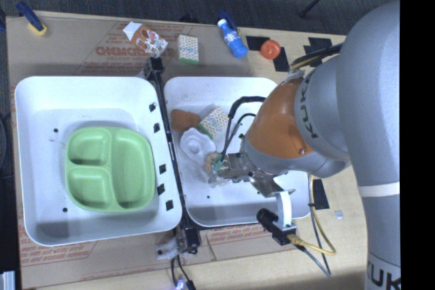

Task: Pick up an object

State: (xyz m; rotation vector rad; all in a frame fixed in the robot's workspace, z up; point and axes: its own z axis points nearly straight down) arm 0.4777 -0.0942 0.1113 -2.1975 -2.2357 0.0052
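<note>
2 white bins sit side by side: the left bin (27, 146) holds 1 green divided plate (110, 169) with 3 compartments, and the right bin (224, 219) holds a small heap of 3 things. the gripper (219, 170) hangs low over the right bin's middle, at the end of the grey arm (353, 98) with its orange band (275, 129); whether it is apart or together cannot be told from here.

just up and left of the gripper lies 1 crumpled white object (196, 144), close against it. further up from the gripper sits 1 patterned box (215, 120), and up-left of that 1 brown object (183, 119) by the bin's left wall. nothing can be seen clamped in the tool.

beyond the bins, far above the gripper on the bench, there are 1 blue bottle (232, 39), 1 orange ball (270, 48), 1 small patterned carton (188, 48) and 1 snack packet (145, 40); 1 blue clamp (31, 17) lies at the far-left corner.

room: the right bin's floor below and left of the gripper is bare white down to the near rim. the shared wall between the 2 bins lies just left of the heap. to the gripper's right the arm's body covers the bin.
</note>
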